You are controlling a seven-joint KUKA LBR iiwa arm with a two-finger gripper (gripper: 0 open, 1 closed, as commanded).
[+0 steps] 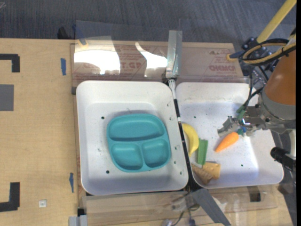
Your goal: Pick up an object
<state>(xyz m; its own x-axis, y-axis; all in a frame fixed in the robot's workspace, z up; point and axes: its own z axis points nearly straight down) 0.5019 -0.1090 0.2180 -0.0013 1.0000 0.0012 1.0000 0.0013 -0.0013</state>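
So the small orange toy carrot (226,141) is found in the right-hand shallow white bin (263,169), lying tilted, pointed tip aimed down-left and a bit of green at its upper end. The grey two-finger pincer (231,125) is parked just above it, at the leafy end; whether it's clenched or released can't be told from this angle. A yellow toy banana (190,136), a green stick-shaped piece (202,151) and a tan waffle-textured chunk (209,170) are bunched near the bin's left wall. A teal three-compartment plastic plate (137,141) is sat in the left white bin (89,126).
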